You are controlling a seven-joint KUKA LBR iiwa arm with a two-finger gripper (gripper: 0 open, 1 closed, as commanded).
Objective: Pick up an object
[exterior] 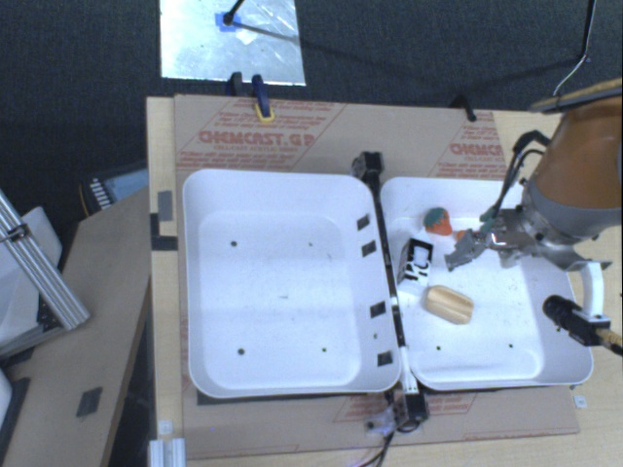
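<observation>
Item 1, block (449,305): tan, rounded, wood-like. It lies in the right bin (506,358), toward the divider (384,270) between the two bins, on bare floor with open room on every side. We judge it the easiest pick.

Item 2, ball (440,222): small, orange with a green-blue part. It sits farther from the divider than the block, toward the far wall, and well apart from the block.

Item 3, card (417,259): black and white, flat, just beside the divider, between ball and block.

Item 4, claw (465,252): hangs over the right bin, farther from the divider than the card and near the ball. We see nothing between its tips. We cannot tell whether it is spread or pressed together.

Item 5, left bin (282,290): across the divider, white, shallow.

Item 6, counter (292,134): carries both bins.

Risks, as we judge them:
- The claw stands between three things. A descent here could land on bare floor and close on nothing.
- The ball may roll off under a glancing touch.
- The card lies flat, so the tips may scrape over it.
- The block's rounded sides could slip out of a shallow or off-centre pinch.
- A reach toward the card risks striking the divider.
</observation>
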